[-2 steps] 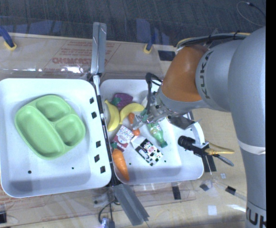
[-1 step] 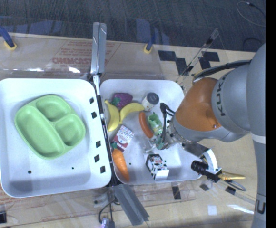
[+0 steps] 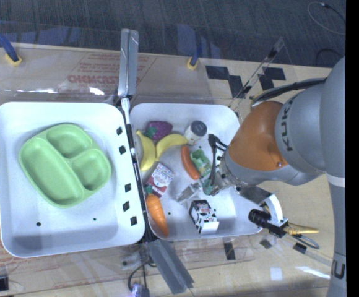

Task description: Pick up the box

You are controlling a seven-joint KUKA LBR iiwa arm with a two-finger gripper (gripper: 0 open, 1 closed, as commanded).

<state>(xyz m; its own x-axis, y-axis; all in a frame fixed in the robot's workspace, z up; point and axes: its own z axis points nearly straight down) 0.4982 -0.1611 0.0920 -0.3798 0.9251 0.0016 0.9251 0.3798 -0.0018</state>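
A small red and white box (image 3: 161, 177) lies in the right bin (image 3: 229, 117), between the bananas and an orange carrot. A second small box (image 3: 203, 216), black and white, stands near that bin's front wall. My gripper (image 3: 198, 190) hangs low inside the right bin, just above the black and white box and to the right of the red and white one. It is beside both boxes, and nothing shows held in it. The grey arm with its orange band (image 3: 260, 144) reaches in from the right and covers the bin's right part.
The right bin also holds two yellow bananas (image 3: 158, 147), purple grapes (image 3: 159, 129), a white-capped jar (image 3: 197, 129), a green item (image 3: 200, 161), and carrots (image 3: 156, 215) (image 3: 188, 161). In the left bin (image 3: 18, 228) lies a green divided plate (image 3: 65, 163).
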